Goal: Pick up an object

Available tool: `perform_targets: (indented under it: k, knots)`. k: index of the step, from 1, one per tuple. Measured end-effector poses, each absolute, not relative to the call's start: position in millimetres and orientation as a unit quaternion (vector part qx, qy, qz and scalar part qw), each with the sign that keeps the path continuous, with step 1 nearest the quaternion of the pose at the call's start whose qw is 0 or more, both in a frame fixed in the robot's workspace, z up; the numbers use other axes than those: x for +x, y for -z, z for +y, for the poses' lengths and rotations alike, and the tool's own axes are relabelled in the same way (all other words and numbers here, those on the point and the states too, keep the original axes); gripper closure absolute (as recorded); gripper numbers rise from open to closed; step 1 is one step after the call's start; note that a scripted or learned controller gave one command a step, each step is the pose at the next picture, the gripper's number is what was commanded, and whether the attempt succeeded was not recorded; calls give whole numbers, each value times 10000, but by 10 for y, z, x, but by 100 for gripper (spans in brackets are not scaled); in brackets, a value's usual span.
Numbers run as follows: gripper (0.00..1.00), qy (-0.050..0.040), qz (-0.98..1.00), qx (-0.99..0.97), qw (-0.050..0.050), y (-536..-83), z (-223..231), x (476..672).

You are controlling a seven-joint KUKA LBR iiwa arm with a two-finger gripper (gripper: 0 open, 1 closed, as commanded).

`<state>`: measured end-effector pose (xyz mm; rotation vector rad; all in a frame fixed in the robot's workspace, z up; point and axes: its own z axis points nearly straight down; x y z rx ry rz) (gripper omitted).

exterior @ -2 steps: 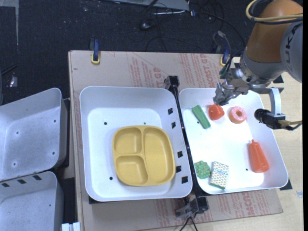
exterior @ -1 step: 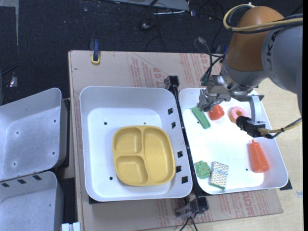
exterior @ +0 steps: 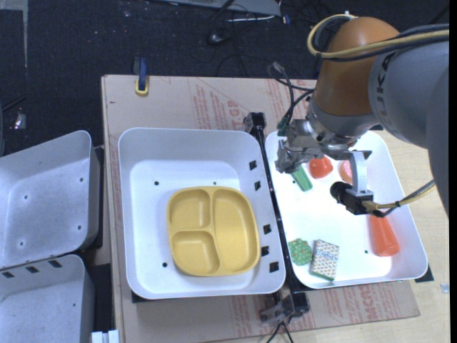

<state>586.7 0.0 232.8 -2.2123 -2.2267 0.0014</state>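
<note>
I see my gripper (exterior: 296,159) down low in the right bin (exterior: 400,191), near its top left corner. The arm's big wrist covers most of it, so I cannot tell how it is set or if it holds anything. A green block (exterior: 302,179) lies just under it, tilted, very close or touching, but I can't say which.

Now I count the things. In the right bin there is one orange-red round piece (exterior: 320,167) just beside the green block, one pink piece (exterior: 347,169) partly hidden behind the arm's parts, one long orange piece (exterior: 384,236) near the right wall, one small green bumpy piece (exterior: 300,251) and one patterned box (exterior: 325,260); those last two sit side by side at the front. That makes six things.

In the left bin (exterior: 143,191) I count one thing: a yellow tray (exterior: 213,230) with three sections, lying flat in the middle.
</note>
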Motion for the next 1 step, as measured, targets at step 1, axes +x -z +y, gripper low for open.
perform_targets:
  k: [1]
  knots:
    - [100, -4, -7102, -7040, 18, -2333, 608, 5647]
